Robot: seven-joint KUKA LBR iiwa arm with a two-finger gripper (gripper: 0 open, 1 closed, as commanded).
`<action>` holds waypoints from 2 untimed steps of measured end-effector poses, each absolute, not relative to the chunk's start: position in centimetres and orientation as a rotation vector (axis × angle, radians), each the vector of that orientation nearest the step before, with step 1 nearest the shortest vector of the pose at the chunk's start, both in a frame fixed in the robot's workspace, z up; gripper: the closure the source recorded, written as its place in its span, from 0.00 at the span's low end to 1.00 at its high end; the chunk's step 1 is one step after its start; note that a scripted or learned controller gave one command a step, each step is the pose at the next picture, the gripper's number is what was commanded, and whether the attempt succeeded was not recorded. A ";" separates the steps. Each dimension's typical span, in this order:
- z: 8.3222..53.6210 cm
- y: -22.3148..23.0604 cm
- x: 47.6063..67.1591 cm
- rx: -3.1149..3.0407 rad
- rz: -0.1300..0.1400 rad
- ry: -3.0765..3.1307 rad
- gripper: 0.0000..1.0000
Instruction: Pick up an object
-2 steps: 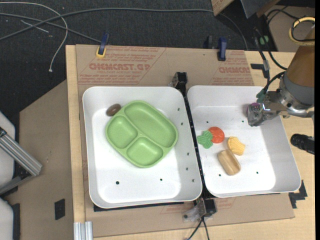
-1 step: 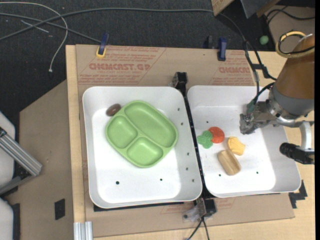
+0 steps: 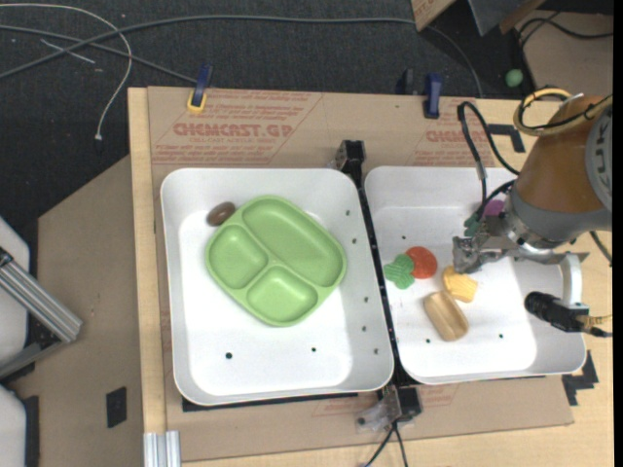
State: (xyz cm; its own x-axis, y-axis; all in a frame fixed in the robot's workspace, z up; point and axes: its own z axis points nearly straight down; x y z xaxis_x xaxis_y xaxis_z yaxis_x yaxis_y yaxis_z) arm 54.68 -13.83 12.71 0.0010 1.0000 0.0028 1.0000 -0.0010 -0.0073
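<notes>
1. In the right bin [image 3: 506, 353], the hand [image 3: 470, 253] hangs low over the white floor at the end of the grey arm [image 3: 560, 188], which reaches in from the right edge of the view.
2. Whether the hand is open or closed I cannot tell; its metal tip is small and dark against the arm, and nothing can be seen held in it.
3. Just below the hand, and a little to its left in the view, lies a small yellow piece [image 3: 460, 286]; it is the nearest candidate for the pick.
4. Farther below the hand lies a tan bread-like roll [image 3: 446, 316], close under the yellow piece; whether the two touch I cannot tell.
5. To the left of the hand sit a red round piece [image 3: 421, 261] and a green leafy piece [image 3: 398, 271], side by side and seemingly touching.
6. The step in hand looks like the approach: the hand is near the cluster but not yet set over any one item.
7. The next move calls for choosing one item, centring over it, and descending without nudging its neighbours.
8. The roll's long axis runs from upper left to lower right in the view, so a grasp across its short width would suit it.
9. The yellow piece is stubby, slightly longer left to right.
10. Well left of the hand, the other bin [image 3: 195, 358] holds a green divided plate [image 3: 275, 259] and a small brown item [image 3: 222, 213].
</notes>
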 end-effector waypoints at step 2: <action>18.6 -13.4 54.9 -2.223 -0.005 -2.226 1.00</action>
